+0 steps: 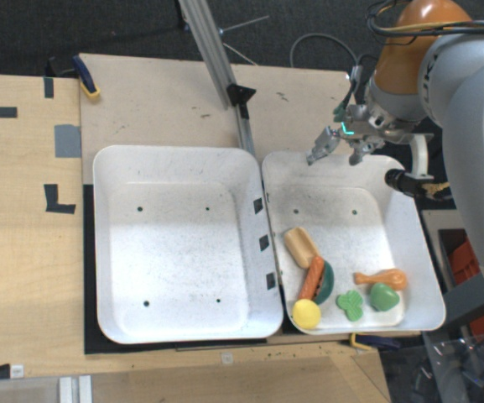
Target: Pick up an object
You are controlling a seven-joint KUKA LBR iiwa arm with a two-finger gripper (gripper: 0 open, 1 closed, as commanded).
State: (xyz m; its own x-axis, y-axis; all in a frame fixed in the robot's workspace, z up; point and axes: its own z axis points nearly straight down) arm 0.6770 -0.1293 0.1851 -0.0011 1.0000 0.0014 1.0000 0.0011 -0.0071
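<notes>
the tool (336, 152) is hanging over the far edge of the right bin (418, 225), its two fingers standing apart with nothing between them. the objects are lying well apart from it, clustered at the near edge of that bin: a tan bread roll (300, 245), an orange carrot (312, 278) lying over a dark green piece (326, 284), a yellow lemon (306, 313), a green broccoli (351, 304), a green pepper (383, 296) and an orange drumstick (382, 278). the left bin (116, 225) is sitting just beside the right one.
</notes>
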